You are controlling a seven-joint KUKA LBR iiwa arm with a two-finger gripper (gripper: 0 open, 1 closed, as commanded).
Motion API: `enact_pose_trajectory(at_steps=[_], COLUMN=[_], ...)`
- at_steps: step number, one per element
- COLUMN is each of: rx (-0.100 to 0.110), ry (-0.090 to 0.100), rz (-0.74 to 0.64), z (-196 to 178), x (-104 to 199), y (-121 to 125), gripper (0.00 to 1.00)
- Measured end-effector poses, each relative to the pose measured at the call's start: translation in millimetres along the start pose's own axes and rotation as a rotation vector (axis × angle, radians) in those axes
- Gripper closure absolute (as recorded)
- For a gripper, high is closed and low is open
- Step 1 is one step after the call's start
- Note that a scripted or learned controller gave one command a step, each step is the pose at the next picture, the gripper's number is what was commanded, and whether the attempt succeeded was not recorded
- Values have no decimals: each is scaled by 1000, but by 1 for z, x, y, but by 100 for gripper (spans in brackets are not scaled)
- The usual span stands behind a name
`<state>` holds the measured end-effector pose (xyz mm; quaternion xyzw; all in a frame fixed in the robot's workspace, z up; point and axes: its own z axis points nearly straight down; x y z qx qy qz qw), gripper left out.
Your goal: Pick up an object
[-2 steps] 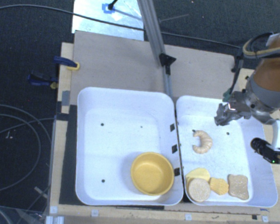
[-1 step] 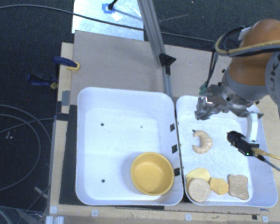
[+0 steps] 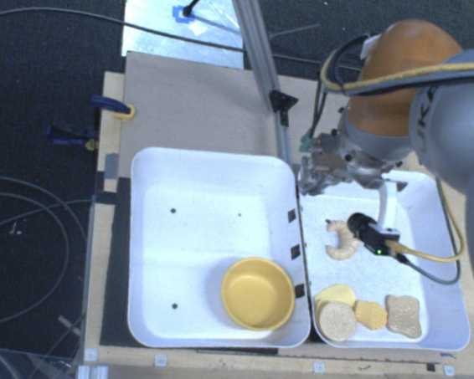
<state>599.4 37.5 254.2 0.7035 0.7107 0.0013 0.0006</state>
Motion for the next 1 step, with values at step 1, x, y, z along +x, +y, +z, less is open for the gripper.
enact_pose_trajectory(at_steps=[1], rx=[4], ry=[0], rz=[0], z=[24], x=[51], y=[-2], gripper=[100])
